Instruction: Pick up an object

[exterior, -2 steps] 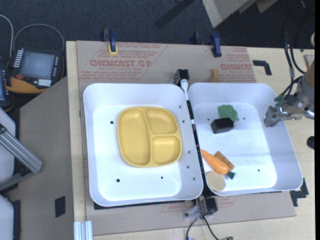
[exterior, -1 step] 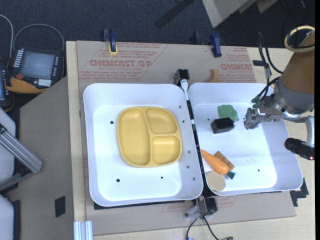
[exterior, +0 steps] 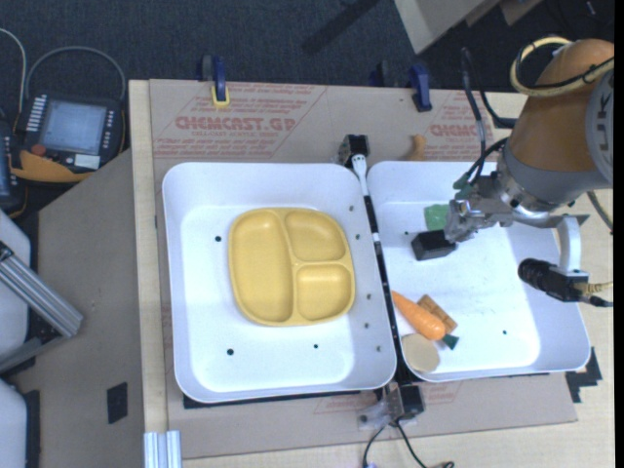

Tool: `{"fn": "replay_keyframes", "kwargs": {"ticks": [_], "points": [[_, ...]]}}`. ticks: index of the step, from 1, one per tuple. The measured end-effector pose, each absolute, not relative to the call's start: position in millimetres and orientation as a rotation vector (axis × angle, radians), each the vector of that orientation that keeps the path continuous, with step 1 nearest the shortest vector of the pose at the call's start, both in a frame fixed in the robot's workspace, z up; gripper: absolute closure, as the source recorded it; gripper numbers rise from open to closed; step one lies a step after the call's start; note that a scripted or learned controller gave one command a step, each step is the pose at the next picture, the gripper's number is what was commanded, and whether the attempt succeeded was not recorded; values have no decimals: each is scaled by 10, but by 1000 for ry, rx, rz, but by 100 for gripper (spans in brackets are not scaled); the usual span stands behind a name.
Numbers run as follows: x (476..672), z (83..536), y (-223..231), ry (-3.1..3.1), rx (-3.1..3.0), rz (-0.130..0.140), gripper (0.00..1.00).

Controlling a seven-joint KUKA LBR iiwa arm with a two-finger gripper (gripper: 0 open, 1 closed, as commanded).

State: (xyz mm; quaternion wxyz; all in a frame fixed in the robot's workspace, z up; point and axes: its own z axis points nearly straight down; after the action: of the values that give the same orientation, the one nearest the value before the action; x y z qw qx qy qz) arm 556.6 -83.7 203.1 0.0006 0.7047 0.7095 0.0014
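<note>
My gripper [exterior: 462,218] hung over the right bin [exterior: 507,354], just above a black block [exterior: 432,246] beside a green piece [exterior: 436,215]; couldn't tell its state. Carrot [exterior: 417,313] lay nearer the bin's front-left corner.

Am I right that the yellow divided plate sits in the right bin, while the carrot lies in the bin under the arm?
Not quite. The camera view shows the yellow divided plate in the left bin, not the right. The carrot does lie in the right bin, under the arm.

Bright even overhead light; white bins [exterior: 195,291] slightly glary; soft shadows; mild overall blur.
</note>
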Motion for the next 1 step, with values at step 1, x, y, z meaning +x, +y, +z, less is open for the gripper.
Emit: {"fn": "replay_keyframes", "kwargs": {"ticks": [1], "points": [[5614,2160,-328,2227,2213,5,100]]}}
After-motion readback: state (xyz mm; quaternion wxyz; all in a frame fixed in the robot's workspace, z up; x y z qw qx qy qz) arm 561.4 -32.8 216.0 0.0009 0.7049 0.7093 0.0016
